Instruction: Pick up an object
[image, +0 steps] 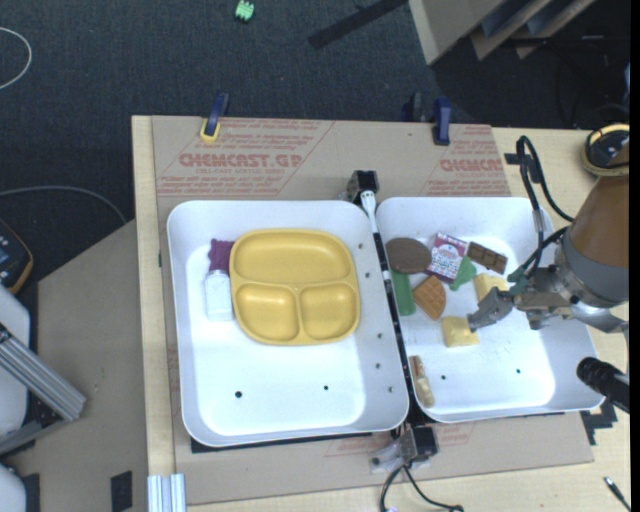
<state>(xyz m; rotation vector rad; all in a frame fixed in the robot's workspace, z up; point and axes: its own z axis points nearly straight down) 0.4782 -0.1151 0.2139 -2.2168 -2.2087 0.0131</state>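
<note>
Target candidate: the pale yellow block (460, 333), lying in the right bin (520, 385) near its middle, a little toward the front wall. My gripper (492, 312) hangs just beside it, on its right and slightly behind. I cannot tell whether the tool is apart or together from this view, and nothing shows between its tips, so I log no hold.

Handling, as a judgement: the block looks like a small toy food piece, light and stiff, with flat faces and a smooth surface that may slip. I would take it across its two shorter sides, low down, so it cannot pop out upward.

Neighbours: a waffle-patterned brown piece (430, 297) sits just beside the block toward the bin's back-left. A green piece (402, 293) lies near the left wall, a brown round piece (406, 254) behind that, then a pink and white packet (447, 256) and a dark brown bar (487, 257) toward the back wall. A second pale yellow piece (487, 286) lies close under my wrist. A small tan stick (421, 381) rests at the front-left corner.

Obstruction: the waffle piece is the nearest risk of a double contact. The block's front side is free.

Left bin (275, 395): a yellow divided tray (295, 285), with a purple item (219, 254) and a white item (216, 295) at its left. Well apart from my work.
</note>
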